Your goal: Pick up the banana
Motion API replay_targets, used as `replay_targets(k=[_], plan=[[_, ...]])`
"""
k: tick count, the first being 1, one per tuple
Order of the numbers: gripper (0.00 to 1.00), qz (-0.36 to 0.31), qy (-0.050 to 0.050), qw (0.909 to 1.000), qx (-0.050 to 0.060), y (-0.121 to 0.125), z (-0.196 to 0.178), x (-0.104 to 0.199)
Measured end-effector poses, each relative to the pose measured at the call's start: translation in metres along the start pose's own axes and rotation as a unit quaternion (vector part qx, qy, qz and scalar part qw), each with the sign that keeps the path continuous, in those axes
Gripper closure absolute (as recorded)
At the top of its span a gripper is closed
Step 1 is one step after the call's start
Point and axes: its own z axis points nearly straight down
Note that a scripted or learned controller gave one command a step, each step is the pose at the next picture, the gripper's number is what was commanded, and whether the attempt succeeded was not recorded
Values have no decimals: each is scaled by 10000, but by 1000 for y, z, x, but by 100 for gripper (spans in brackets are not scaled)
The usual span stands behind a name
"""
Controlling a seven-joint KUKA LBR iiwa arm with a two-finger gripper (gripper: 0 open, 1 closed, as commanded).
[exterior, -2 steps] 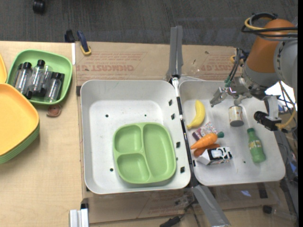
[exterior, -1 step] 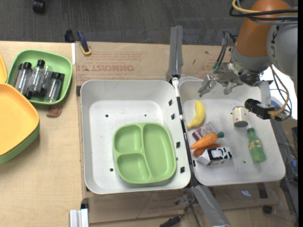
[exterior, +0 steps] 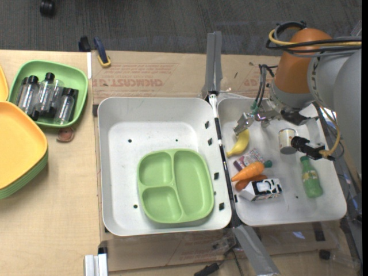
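Note:
A yellow banana (exterior: 238,144) lies in the right bin (exterior: 328,209), near its left wall. My gripper (exterior: 245,123) sits just above the banana's upper end, its fingers pointing down-left and close to the fruit. The grey arm with the orange band (exterior: 299,62) reaches in from the upper right. Nothing is lifted; the banana rests on the bin floor.
The right bin also holds a carrot (exterior: 249,172), a small black-and-white carton (exterior: 264,189), a green bottle (exterior: 311,178), a small can (exterior: 286,140) and a wrapped packet (exterior: 252,157). A green divided plate (exterior: 175,185) lies in the left bin (exterior: 115,154). Yellow plates and a tray of bottles sit far left.

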Motion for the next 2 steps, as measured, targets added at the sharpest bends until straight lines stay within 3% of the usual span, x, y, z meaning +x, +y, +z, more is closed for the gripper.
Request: replay_targets(k=[1,2], plan=[[100,22,-3,10000,-7,0,-10,-1],[100,484,-5,9988,2,-27,-93,-30]])
